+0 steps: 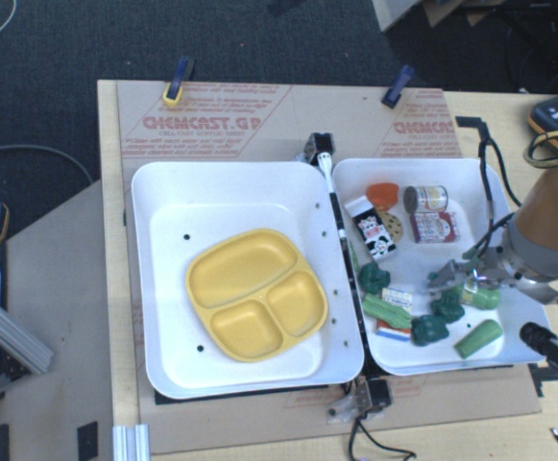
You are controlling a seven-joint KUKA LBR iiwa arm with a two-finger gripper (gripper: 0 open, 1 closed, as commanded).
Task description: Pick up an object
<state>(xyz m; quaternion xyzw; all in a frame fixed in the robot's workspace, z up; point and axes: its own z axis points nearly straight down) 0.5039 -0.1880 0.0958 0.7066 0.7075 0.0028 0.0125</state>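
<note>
1. The counter (259,113) carries two shallow white bins side by side; the left bin (163,200) sits toward the counter's left edge, the right bin (495,349) toward its right edge.
2. A yellow divided plate (254,294) with three compartments lies in the middle of the left bin, slightly turned.
3. The arm (552,224) reaches in over the counter's right edge, and its pincer (461,279) is low over the right side of the right bin, among the small objects there.
4. Whether the pincer is spread or pressed together cannot be told, and nothing is clearly seen between its tips.
5. A green cylinder (477,338) lies tilted near the right bin's front right corner.
6. Dark green toy pieces (430,328) lie just beside the cylinder toward the bin's middle, and another dark green piece (373,279) lies near the bin's left wall.
7. A long green package (387,309) lies between these, with a red, white and blue item (392,332) touching its front side.
8. Toward the bin's back edge sit an orange piece (383,196), a small tin (426,199) on its side, and a red-and-white packet (435,228) just in front of the tin.
9. A black-and-white carton (373,230) lies near the back left of the right bin.
</note>
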